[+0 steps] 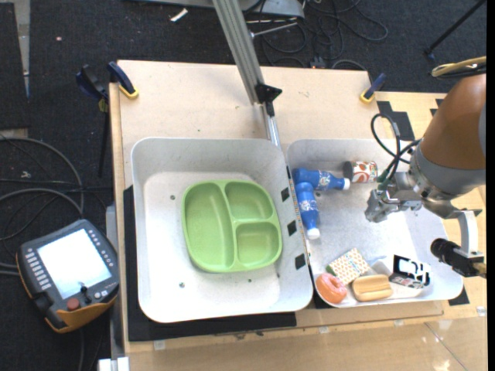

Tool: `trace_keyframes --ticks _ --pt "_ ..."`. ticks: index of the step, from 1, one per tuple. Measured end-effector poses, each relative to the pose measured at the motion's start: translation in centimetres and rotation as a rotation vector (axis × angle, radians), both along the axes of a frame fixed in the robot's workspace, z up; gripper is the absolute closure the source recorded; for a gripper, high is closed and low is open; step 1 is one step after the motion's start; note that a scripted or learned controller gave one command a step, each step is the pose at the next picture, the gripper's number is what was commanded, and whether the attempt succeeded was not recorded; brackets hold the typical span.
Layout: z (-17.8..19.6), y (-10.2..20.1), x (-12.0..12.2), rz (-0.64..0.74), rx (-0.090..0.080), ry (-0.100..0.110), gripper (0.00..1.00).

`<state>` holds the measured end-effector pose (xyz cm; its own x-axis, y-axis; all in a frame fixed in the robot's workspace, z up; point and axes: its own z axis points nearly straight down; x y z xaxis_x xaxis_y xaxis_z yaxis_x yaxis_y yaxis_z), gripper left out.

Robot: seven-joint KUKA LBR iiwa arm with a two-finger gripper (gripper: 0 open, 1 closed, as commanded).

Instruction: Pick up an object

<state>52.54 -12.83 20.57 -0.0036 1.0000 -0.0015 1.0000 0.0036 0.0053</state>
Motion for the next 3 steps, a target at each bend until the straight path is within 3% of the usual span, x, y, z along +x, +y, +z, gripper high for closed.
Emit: trace_keyframes --ticks 1,3 --pt "0.0 6.1 0.8 0.005 0.004 0.004 1.00" --pt "-0.1 17.8 -0.1 0.006 0.004 0.006 1.00"
